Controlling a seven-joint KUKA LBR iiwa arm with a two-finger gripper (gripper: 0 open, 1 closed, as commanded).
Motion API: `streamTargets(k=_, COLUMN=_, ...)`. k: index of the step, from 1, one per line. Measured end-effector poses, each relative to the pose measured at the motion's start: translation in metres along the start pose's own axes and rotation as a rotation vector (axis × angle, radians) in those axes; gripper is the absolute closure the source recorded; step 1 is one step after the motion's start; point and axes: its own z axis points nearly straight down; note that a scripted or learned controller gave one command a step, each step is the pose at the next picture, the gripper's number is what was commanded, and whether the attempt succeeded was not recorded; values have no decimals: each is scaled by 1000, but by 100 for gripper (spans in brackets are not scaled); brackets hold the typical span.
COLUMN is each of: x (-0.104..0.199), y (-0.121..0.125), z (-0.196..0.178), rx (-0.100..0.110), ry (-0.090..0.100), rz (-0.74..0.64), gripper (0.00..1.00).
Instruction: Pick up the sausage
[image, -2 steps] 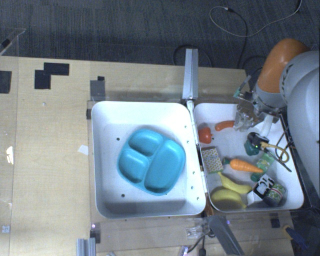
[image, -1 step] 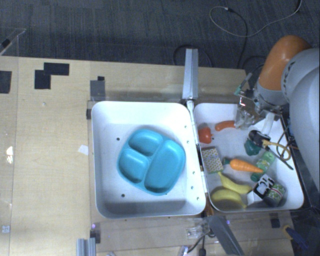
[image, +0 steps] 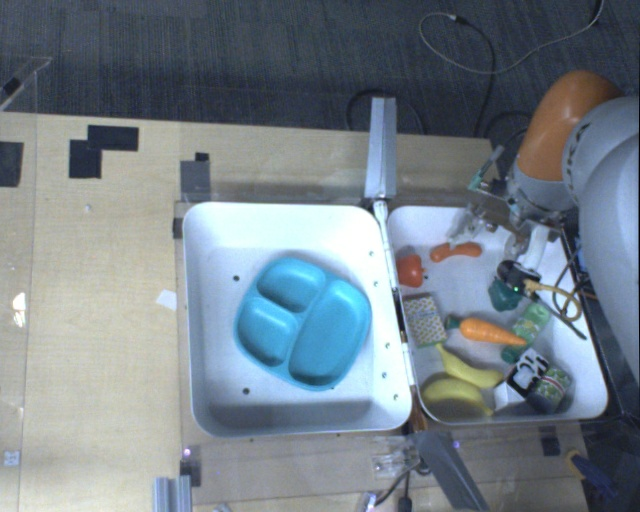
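The gripper (image: 482, 212) hangs over the far part of the right bin (image: 590, 400); whether it is open or closed cannot be told. The sausage (image: 456, 251) lies on the bin floor just below it. A carrot (image: 487, 332) and a banana (image: 468, 369) lie nearer the bin's front.

I am seeing the pale wooden bench (image: 100, 330) bearing 2 white bins side by side, the left bin (image: 205, 300) and the right bin (image: 592, 385). Black patches (image: 100, 148) are lying on its far left part.

Glossy blue plastic tray (image: 303, 322) in smooth white plastic bin (image: 210, 250).
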Motion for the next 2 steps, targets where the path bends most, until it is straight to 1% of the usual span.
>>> streamTargets(k=1, x=5, y=1, z=16, rx=-51, ry=16, rz=-48, gripper=0)
streamTargets(k=2, x=11, y=1, z=20, rx=-41, ry=11, rz=-55, gripper=0)
